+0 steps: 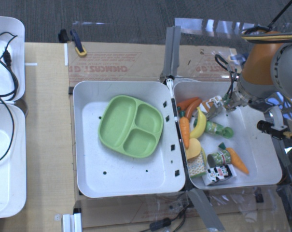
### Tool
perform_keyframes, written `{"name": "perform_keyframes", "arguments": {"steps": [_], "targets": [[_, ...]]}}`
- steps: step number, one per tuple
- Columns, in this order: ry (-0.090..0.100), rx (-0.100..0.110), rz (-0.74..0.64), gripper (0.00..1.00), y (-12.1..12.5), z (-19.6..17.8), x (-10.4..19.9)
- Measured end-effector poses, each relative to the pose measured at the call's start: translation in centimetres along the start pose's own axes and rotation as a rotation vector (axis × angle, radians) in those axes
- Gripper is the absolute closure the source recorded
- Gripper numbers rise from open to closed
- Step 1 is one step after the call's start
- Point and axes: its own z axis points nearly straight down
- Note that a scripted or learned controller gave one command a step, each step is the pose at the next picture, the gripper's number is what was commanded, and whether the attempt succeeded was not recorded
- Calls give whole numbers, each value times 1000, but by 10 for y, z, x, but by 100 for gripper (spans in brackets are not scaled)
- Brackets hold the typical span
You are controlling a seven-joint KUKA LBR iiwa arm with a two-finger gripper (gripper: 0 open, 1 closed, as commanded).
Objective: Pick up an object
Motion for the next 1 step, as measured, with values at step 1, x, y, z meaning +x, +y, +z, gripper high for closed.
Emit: {"name": "perform_keyframes", "arguments": {"steps": [1], "targets": [[-2, -2, 1, 100, 0, -10, -1]]}}
